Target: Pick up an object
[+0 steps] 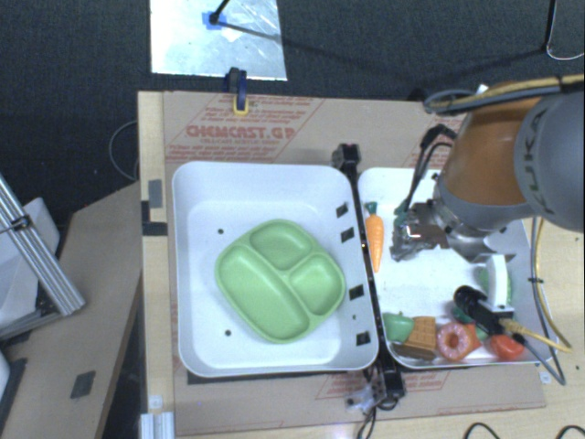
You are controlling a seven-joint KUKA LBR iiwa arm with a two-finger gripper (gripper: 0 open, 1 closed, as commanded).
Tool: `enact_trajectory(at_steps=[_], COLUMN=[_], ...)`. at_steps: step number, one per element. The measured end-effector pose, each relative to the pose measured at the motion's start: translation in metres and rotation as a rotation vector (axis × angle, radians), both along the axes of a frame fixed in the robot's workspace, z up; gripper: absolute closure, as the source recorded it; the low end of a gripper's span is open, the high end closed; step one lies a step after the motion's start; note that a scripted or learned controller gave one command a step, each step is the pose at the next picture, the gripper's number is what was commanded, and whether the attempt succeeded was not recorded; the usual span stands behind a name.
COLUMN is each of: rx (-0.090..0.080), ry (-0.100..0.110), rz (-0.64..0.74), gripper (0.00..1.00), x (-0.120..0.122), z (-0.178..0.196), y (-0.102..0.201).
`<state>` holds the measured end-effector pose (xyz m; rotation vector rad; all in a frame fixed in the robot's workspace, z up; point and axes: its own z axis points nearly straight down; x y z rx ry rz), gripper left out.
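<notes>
The carrot [373, 233], a small orange toy with a green top, lies in the right bin [402, 186] along its left wall, just beside the black divider [361, 245] between the two bins. The pincer [407, 240] hangs over the same bin, a little to the right of the carrot and apart from it; if it is released or clenched I cannot tell, because the wrist covers it from above. Nothing is seen between its tips. The grey arm [512, 167] with the orange band comes in from the right side of the carrot. Toward the near edge of the bin, below the carrot, lie a green piece [398, 325], a brown waffle-like piece [422, 336], a pink doughnut [453, 339] and a red piece [507, 345]. On the other side of the divider, left of the carrot, the left bin [196, 208] holds a green divided plate [279, 280]. Both bins stand on the desk [247, 131].
</notes>
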<state>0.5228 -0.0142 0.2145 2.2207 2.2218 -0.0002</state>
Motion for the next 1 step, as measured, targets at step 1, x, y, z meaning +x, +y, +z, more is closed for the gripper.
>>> enact_trajectory(at_steps=[1], rx=[0.001], ry=[-0.003], rz=[0.004], gripper=[1.0], x=[-0.0031], z=[0.0194], y=[0.0052])
